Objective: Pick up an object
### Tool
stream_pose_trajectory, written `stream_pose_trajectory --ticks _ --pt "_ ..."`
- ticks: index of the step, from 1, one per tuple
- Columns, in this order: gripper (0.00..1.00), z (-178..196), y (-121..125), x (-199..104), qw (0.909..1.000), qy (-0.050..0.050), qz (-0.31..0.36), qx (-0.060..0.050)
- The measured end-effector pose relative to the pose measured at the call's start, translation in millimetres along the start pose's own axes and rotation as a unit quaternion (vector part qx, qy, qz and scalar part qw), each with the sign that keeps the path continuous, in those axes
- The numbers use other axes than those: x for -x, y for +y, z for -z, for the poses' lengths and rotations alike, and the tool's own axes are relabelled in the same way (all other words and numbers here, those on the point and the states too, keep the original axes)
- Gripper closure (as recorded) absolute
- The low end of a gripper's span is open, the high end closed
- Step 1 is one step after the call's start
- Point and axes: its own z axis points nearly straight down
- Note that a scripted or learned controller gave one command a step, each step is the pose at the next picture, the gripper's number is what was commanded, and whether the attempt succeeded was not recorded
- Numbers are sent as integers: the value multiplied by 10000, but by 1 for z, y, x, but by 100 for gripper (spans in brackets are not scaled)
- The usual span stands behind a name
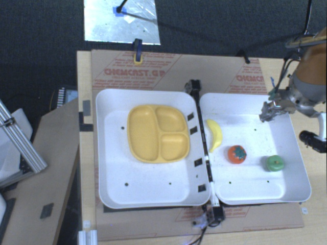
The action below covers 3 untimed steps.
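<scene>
In the right bin lie a yellow banana against the left wall, a red-orange tomato-like ball in the middle, and a green round object toward the right. My gripper hangs over the bin's upper right part, above and right of the tomato, with nothing visibly between its fingers. Whether the fingers stand apart or together is too small to make out.
The left bin holds a yellow divided plate. A black clip strip runs between the two bins. The arm's grey body with an orange band enters at the right edge. A foil sheet lies beyond the bench.
</scene>
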Motion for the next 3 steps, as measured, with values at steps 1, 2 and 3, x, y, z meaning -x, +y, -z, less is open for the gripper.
stream_pose_trajectory --ticks 1,2,3 --pt "100 49 11 -2 10000 -5 3 12" --pt "100 38 6 -51 10000 9 13 -22" --pt "100 29 -4 -110 10000 15 21 -26"
